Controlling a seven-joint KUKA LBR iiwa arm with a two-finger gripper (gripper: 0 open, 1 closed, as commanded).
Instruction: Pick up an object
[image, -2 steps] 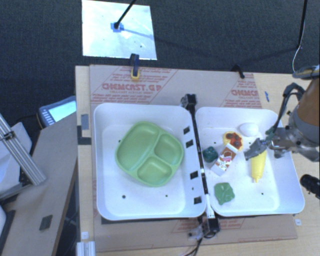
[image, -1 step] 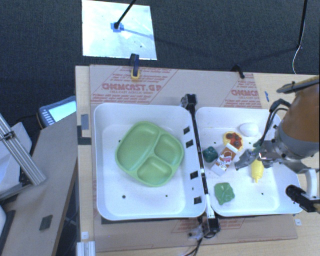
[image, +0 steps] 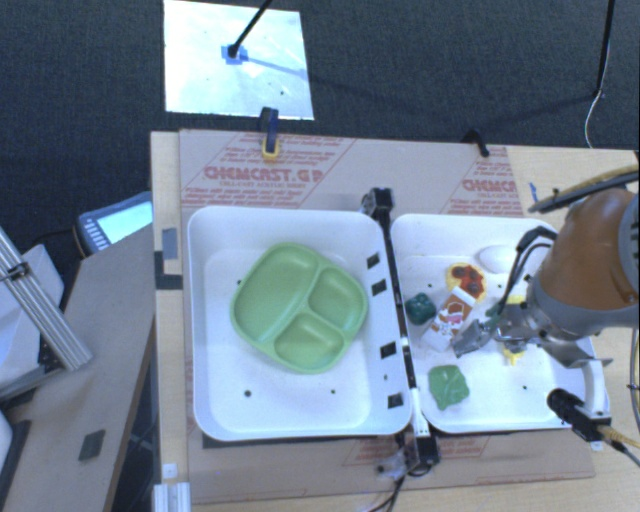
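Hovering low in the right white bin (image: 560, 405), your end effector (image: 478, 338), its finger state impossible to tell, sits just beside the small red-and-white carton (image: 455, 312) near the bin's middle, so next you'd need to close squarely around it.

The arm (image: 590, 265) hides part of the right bin (image: 440, 235), and the claw's (image: 478, 338) fingers blur together.

Grey arm (image: 585, 300) w/ broad orange band, black cables alongside, dull metal 2-finger gripper (image: 470, 340) at tip.
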